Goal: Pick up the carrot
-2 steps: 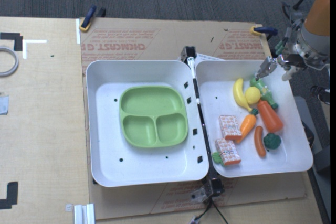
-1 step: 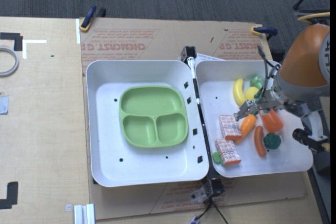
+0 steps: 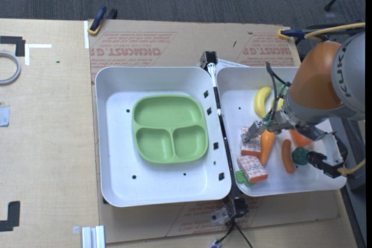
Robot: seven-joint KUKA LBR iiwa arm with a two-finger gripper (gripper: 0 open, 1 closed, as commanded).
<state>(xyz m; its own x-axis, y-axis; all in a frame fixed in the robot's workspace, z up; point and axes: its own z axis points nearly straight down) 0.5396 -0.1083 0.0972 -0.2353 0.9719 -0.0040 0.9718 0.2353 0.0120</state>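
Left bin (image 3: 110, 125): holding green divided plate (image 3: 170, 129) | Right bin (image 3: 238, 79): carrot (image 3: 266, 146) lying mid-floor beside banana (image 3: 262, 101), carton (image 3: 253, 169) | gripper (image 3: 260, 132): hovering at carrot's top end, grip unclear

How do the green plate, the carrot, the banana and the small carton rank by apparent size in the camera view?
1. Green plate, largest by far.
2. Carrot.
3. Carton and banana: alike; the banana is partly hidden by the arm.
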